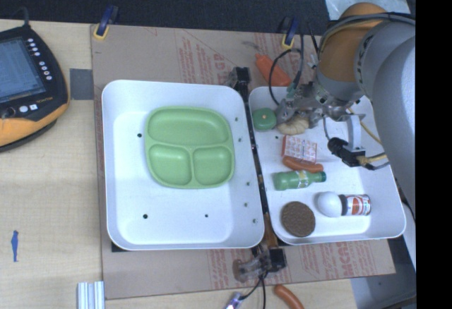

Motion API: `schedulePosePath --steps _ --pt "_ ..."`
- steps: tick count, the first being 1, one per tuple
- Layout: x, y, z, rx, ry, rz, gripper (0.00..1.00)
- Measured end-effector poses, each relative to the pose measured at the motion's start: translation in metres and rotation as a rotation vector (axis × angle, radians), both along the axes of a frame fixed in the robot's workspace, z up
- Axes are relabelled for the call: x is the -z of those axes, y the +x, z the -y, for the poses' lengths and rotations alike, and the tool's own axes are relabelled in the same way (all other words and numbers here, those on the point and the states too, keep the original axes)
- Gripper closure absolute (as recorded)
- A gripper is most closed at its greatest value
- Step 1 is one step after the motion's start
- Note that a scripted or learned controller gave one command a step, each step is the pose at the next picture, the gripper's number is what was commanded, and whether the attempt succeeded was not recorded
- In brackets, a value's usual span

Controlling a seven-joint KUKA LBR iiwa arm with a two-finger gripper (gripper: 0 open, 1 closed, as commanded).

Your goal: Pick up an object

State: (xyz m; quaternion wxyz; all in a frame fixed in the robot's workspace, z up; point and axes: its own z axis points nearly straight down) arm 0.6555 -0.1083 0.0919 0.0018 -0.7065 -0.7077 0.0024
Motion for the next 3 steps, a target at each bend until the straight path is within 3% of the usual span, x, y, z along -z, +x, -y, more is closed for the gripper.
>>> schedulePosePath --steps 1,2,3 --pt "-0.028 -0.088 0.016 -0.002 0.000 0.002 0.00" --pt "-0.003 -0.006 0.003 0.001 -0.007 0.009 0.00" --pt "0.001 -0.083 0.020 -0.003 0.000 0.001 0.00"
